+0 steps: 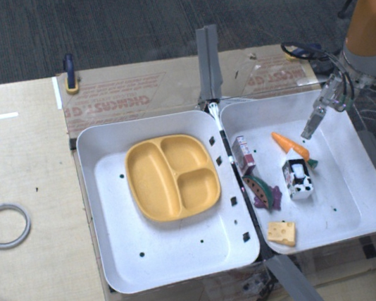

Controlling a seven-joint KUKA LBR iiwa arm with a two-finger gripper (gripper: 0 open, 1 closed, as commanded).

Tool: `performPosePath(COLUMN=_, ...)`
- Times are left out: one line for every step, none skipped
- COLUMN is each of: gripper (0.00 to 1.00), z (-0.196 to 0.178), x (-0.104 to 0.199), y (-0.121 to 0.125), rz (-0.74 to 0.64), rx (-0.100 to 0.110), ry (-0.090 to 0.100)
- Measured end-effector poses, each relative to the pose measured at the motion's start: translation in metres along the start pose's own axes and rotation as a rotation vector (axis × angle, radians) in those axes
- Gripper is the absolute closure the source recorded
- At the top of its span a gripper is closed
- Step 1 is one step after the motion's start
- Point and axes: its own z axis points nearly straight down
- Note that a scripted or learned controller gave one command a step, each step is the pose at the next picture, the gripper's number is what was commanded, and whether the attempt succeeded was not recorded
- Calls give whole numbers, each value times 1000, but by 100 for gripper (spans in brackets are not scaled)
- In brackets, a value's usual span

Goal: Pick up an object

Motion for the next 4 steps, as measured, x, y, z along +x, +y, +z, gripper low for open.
performPosePath(gripper=0, z=-10, x=40, y=9, rz=35, rx=1, ry=3)
performPosePath(gripper=0, z=73, x=41, y=20, rz=344, rx=2, ry=4)
performPosePath(gripper=100, z=63, x=40, y=20, rz=341, rx=3, ry=1)
performPosePath(gripper=100, z=-101, x=86, y=42, rz=232, rx=2, ry=3)
